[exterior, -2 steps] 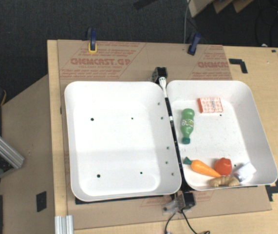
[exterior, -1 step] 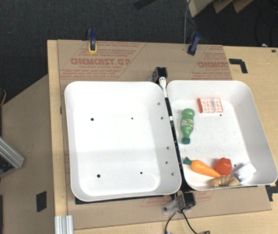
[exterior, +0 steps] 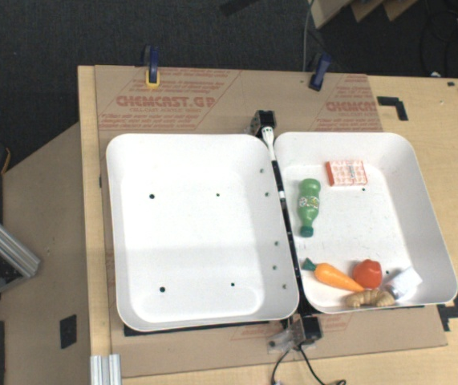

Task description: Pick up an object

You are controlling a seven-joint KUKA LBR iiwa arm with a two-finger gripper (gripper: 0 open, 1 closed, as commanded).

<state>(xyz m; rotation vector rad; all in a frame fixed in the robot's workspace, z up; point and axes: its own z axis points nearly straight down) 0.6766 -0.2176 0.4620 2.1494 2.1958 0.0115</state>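
Bench on dark carpet, lit from above.
Brown board (exterior: 237, 95) w/ red print; blue clamps (exterior: 151, 64) at far edge; carpet floor (exterior: 68, 22) beyond.

Bright even overhead light, white bins (exterior: 196, 155) near overexposed, soft shadow band across the left bin's lower half, slight overall softness, dark floor (exterior: 92, 14) underexposed.

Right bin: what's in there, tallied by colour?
Green: 1, bottle
Orange: 1, carrot
Red: 1, tomato
Red-and-white: 1, box
Tan: 1, ginger root
White: 1, small piece
Total: 6
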